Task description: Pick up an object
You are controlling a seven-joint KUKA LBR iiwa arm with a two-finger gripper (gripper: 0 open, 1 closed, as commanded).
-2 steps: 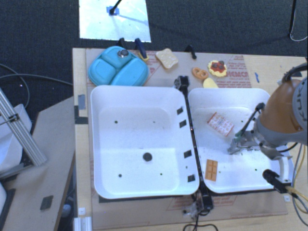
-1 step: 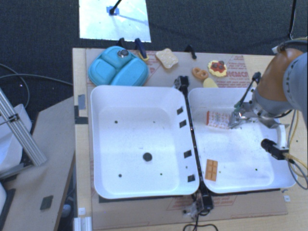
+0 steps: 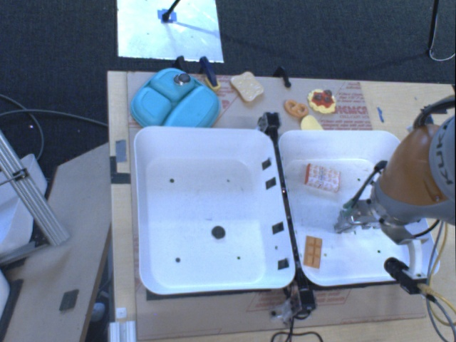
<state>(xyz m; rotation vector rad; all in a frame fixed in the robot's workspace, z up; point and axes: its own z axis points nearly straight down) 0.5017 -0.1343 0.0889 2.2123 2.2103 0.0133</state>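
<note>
Claw [image 3: 347, 221] hung low over the floor of the right bin [image 3: 370, 269], at the end of the grey arm [image 3: 420, 173] with its orange band. Could not tell whether open or closed; nothing seen between its tips. Just up and left of it, apart from it, lay a white packet with red print [image 3: 323, 177], flat on the bin floor. Down and left, near the bin's front wall, lay an orange wafer-like block [image 3: 313, 251], also untouched. In the left bin [image 3: 160, 155], well apart, sat a small dark round thing [image 3: 218, 231]. Beyond the bins, on the desk [image 3: 121, 191]: a blue divided tray [image 3: 175, 100], a toast slice [image 3: 247, 86], a pretzel [image 3: 295, 108], and a small tart with red topping [image 3: 322, 100].
</note>
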